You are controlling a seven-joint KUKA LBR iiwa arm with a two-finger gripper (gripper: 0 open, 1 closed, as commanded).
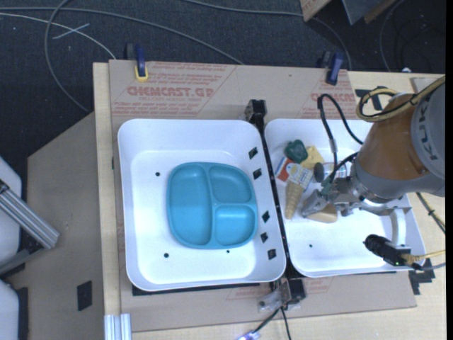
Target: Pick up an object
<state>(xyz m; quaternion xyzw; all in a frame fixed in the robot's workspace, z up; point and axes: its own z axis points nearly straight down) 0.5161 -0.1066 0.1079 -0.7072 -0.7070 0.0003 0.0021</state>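
Hovering over the right bin [340, 257], jaws unclear; the cone [296, 190] looked light, stiff; grab its wide end.

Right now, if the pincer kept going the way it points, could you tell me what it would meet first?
The pincer points toward the left of the camera view, over the right bin. First in line looks like the ice-cream cone toy, though depth is unclear from above.
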